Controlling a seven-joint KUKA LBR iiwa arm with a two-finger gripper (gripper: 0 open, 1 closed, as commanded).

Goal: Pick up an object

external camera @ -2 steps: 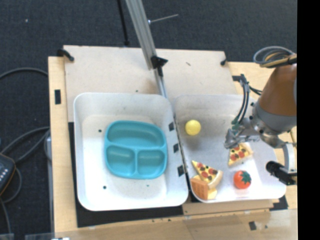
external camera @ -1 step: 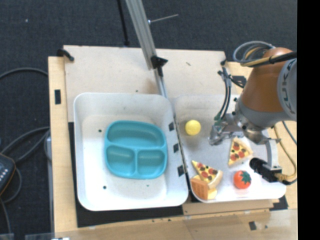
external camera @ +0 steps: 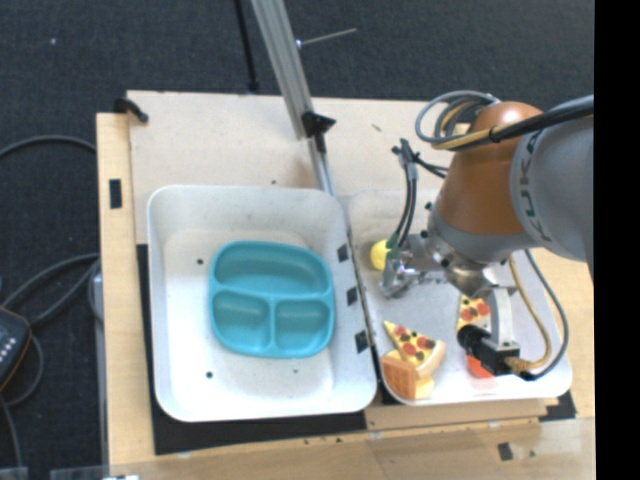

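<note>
floor (external camera: pixel 480 28): dark carpet | bench (external camera: pixel 200 138): light wood | cables (external camera: pixel 40 158): left floor

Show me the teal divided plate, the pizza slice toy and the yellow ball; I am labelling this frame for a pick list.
teal divided plate (external camera: pixel 270 299): camera view, on its middle ridge.
pizza slice toy (external camera: pixel 413 346): camera view, on its topped face.
yellow ball (external camera: pixel 380 255): camera view, on its visible left side.

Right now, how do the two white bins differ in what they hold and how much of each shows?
The left bin holds one thing, a teal divided plate; the right bin holds several small things, among them a toy pizza slice and a yellow ball. The left bin lies in full view; the arm hangs over the right bin and covers much of it. Both are shallow, white and set side by side.
</note>
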